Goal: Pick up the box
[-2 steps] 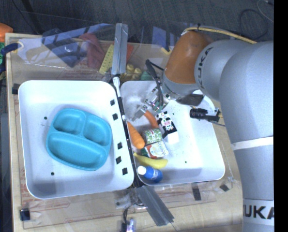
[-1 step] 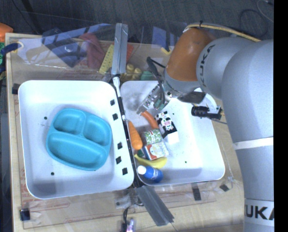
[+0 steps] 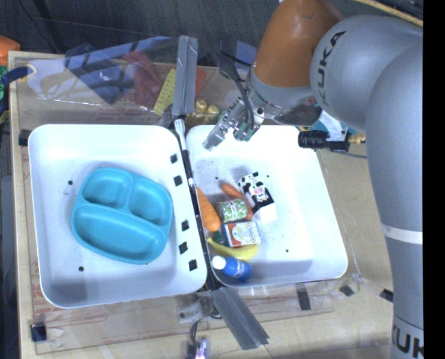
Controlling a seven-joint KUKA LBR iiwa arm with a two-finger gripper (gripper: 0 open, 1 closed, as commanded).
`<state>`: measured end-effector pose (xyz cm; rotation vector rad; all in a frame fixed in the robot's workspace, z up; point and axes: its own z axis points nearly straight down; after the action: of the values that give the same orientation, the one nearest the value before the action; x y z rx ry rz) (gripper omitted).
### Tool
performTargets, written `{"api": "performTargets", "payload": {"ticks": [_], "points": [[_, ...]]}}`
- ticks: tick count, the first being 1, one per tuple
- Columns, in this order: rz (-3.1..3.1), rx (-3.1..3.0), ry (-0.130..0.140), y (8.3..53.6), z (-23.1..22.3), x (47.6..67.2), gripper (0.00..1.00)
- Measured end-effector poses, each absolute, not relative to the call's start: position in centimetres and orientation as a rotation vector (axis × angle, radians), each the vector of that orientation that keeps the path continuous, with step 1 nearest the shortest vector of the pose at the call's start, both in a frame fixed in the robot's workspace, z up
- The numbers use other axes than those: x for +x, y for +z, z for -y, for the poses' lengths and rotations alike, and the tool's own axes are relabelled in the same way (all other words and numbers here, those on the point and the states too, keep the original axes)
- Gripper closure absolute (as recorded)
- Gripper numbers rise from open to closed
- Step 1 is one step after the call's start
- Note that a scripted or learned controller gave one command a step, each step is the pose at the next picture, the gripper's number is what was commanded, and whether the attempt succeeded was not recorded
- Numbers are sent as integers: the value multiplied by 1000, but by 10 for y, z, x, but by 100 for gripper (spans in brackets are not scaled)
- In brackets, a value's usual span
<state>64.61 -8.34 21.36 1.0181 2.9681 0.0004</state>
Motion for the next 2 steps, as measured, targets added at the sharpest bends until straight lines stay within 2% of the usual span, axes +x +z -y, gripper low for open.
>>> {"api": "performTargets", "payload": {"ticks": [1,2], "points": [[-2923,1155,-2,155,131,651,100],[-2924,1146,-2,166,130,652,100]]}}
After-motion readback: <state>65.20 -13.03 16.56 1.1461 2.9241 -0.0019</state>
